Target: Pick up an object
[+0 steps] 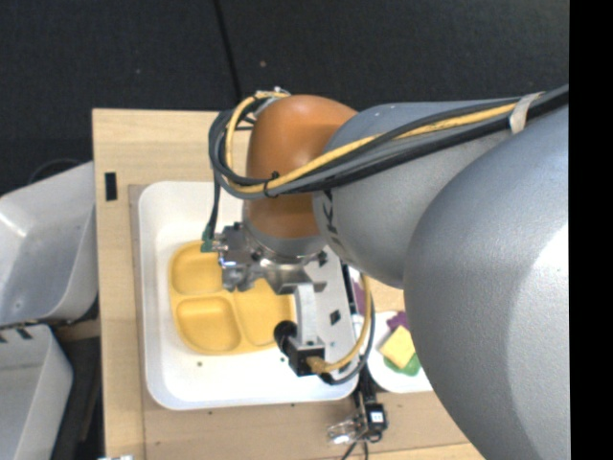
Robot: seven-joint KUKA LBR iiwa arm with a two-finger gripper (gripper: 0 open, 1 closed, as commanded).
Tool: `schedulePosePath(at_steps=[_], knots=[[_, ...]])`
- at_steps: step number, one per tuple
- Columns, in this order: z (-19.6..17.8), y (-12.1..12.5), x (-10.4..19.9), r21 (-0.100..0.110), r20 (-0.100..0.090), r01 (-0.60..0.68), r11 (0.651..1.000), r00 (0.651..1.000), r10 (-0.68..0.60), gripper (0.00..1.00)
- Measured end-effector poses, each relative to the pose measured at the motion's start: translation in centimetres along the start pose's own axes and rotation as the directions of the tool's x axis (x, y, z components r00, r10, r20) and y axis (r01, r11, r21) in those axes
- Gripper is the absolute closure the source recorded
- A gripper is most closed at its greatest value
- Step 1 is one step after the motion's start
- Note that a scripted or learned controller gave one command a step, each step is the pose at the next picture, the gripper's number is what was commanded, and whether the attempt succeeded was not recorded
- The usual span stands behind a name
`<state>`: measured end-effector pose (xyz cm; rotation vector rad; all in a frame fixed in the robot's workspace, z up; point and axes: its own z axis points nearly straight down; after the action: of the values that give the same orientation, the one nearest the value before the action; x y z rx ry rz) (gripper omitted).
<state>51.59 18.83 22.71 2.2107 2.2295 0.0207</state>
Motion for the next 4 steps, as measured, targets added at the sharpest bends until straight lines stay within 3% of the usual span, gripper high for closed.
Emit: schedulePosePath(at_steps=[1,2,3,4], knots=[[12.7,5.0,-6.2,0.011,0.006,-0.013,1.000,1.000,0.012,1.00],[1.5,18.0,-12.6,-0.014,0.010,-0.011,1.000,1.000,0.011,1.00],[-8.2,17.5,-3.5,-0.004,0.003,0.001,1.000,1.000,-0.001,1.00],[-1.7,17.3,2.5,0.011,0.007,-0.002,1.000,1.000,0.002,1.00]])
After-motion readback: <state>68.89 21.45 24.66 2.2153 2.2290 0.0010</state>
